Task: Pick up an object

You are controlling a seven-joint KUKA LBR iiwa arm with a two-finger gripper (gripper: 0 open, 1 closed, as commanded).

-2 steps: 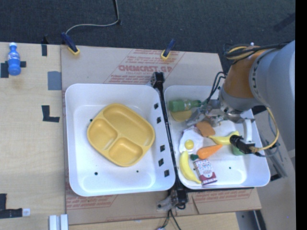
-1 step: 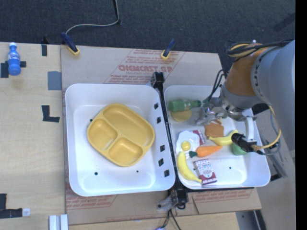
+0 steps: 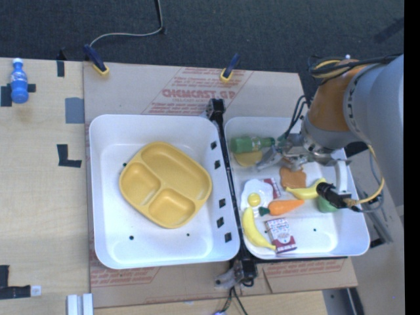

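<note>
The hand (image 3: 283, 151) sits low in the right bin (image 3: 354, 238), at its far-left part, with its metal fingers (image 3: 270, 156) reaching toward a green bottle (image 3: 252, 144) that lies on its side against the bin's far wall. The fingers touch or nearly touch the bottle's cap end; whether they are clenched or released cannot be told, and nothing is plainly seen between them.

Just beside the hand, on its near side, lies a brown toast piece (image 3: 293, 176). Nearer still come a small yellow banana (image 3: 304, 191), an orange carrot (image 3: 287, 207) and a green item (image 3: 325, 203) partly under a black cable end. To the near left of the hand are a white plate with a fried egg (image 3: 254, 197), a red-and-white packet (image 3: 271, 188), a larger banana (image 3: 253, 229) and a red carton (image 3: 280, 234) lying flat near the bin's front edge.

The grey arm (image 3: 377, 110), with its orange band (image 3: 326, 107), comes in behind the hand from the right.

Well apart from the hand, across the divider, the left bin (image 3: 108, 241) holds a yellow tray (image 3: 165, 184) with three compartments, set at a slant. Both bins rest on a cardboard sheet (image 3: 190, 90) clamped by two yellow-and-blue clips on the tabletop (image 3: 39, 209). Far off at the tabletop's far-left corner stands a small blue bottle (image 3: 19, 81).
</note>
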